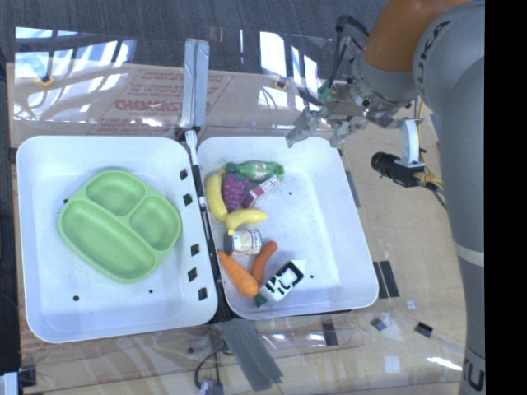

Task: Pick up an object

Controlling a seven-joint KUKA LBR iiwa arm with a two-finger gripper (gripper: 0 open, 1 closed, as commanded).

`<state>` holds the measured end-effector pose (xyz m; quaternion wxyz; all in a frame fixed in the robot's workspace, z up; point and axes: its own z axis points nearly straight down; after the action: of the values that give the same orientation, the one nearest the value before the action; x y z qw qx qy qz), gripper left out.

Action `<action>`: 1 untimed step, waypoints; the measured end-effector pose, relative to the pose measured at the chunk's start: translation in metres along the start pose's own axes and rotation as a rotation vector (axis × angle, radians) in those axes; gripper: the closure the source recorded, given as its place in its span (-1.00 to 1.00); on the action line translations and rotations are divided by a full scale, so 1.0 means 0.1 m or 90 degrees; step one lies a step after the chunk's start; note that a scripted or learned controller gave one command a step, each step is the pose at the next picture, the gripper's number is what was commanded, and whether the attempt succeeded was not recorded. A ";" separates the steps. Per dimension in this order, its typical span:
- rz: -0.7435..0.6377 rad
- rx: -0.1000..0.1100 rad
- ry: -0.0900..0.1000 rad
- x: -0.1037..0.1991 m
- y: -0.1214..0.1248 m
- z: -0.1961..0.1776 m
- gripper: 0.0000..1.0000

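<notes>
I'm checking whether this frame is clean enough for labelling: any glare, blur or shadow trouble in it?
Camera view: bright window reflections glare off the clear panel behind the bins; the gripper looks slightly soft at the right bin's far rim; the toy food pile, banana and carrot included, is sharp enough to tell apart; the green divided plate is evenly lit, with faint shadows.

In the right bin (pixel 346 245), the objects crowd the left side: bananas (pixel 221 202), grapes (pixel 235 189), a small jar (pixel 245 241), carrots (pixel 247 270) and a black-and-white box (pixel 282 280). Its right half lies open. In the left bin (pixel 33 245), a green divided plate (pixel 119 225) fills the middle, leaving bare margins around it.
</notes>
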<state>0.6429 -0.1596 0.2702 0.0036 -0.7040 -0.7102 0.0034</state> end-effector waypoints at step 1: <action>-0.029 -0.003 0.000 -0.37 -0.16 -0.64 -1.00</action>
<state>0.6281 -0.1965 0.3341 0.0019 -0.6877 -0.7260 0.0015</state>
